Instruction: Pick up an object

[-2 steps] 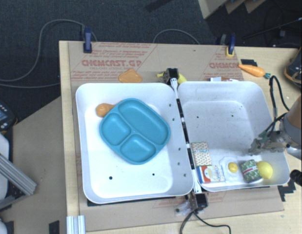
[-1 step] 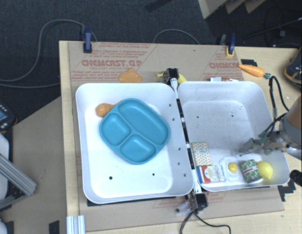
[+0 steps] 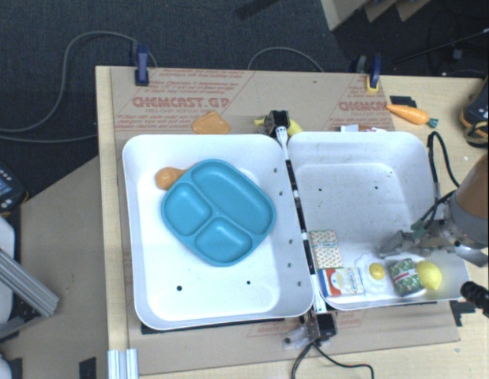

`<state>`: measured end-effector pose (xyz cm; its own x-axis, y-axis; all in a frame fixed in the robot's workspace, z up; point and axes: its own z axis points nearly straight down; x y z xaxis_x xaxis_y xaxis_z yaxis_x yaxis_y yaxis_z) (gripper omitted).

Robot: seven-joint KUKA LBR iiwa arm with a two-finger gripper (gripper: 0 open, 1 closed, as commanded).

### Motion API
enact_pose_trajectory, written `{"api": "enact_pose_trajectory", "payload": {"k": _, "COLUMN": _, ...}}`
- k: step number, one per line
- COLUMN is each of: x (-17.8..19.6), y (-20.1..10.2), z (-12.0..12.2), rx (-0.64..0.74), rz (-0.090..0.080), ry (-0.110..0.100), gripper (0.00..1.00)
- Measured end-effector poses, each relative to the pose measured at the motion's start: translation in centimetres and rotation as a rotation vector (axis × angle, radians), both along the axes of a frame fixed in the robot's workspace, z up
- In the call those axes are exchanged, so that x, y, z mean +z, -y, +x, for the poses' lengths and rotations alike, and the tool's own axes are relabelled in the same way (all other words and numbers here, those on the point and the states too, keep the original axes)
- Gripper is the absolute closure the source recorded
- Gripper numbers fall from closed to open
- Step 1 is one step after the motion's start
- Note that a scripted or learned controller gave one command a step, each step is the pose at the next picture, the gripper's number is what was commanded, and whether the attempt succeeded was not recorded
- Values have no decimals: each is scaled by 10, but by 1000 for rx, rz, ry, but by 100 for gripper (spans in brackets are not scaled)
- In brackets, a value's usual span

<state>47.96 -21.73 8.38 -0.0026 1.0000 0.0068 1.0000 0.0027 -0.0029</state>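
Reaching in from the right, the gripper [image 3: 404, 243] hangs low over the right bin [image 3: 347, 172], near its front right corner; whether its jaws are apart or together cannot be told from here; just beside it lie a green packet [image 3: 402, 275] and a yellow lemon-like fruit [image 3: 428, 275], with a small yellow piece [image 3: 376, 272], a white-and-red carton [image 3: 342, 281] and a patterned card [image 3: 325, 249] further left; the left bin [image 3: 149, 235] carries a blue divided plate [image 3: 218, 211] with an orange object [image 3: 167, 178] at its edge.
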Motion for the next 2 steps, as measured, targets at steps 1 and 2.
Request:
{"api": "enact_pose_trajectory", "payload": {"k": 1, "x": 11, "y": 2, "z": 0, "rx": -1, "rz": -5, "ry": 4, "gripper": 100}}
{"api": "enact_pose_trajectory", "payload": {"k": 2, "x": 10, "y": 1, "z": 0, "rx": -2, "rz": -4, "ry": 2, "gripper": 0}}
